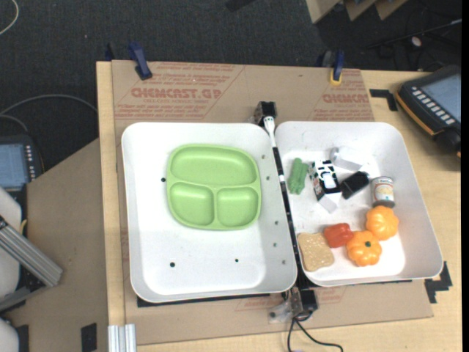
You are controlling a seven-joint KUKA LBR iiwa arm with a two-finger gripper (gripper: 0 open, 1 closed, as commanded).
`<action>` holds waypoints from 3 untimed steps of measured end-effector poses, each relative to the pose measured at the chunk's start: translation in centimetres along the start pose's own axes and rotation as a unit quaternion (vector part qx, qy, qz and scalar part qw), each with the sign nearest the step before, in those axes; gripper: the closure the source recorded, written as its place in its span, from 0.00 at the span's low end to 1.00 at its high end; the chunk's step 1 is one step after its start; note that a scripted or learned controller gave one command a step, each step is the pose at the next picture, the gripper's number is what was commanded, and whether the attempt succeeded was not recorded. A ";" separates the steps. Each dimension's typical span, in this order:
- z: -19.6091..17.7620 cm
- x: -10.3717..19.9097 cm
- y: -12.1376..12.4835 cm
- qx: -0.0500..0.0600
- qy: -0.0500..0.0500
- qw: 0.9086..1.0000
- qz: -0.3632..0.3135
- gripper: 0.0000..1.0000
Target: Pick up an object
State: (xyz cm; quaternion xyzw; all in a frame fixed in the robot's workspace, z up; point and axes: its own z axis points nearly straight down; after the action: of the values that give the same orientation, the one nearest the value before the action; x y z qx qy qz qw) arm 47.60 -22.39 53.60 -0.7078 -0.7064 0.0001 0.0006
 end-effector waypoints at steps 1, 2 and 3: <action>0.1 0.0 1.2 -0.002 -0.002 1.000 -0.001 1.00; 1.0 0.0 0.3 0.000 0.000 1.000 -0.001 1.00; 0.7 0.0 0.4 -0.002 -0.001 1.000 -0.001 1.00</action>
State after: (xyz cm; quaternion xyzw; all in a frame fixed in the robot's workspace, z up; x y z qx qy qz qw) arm 47.95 -22.38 52.89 -0.7070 -0.7072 -0.0002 -0.0016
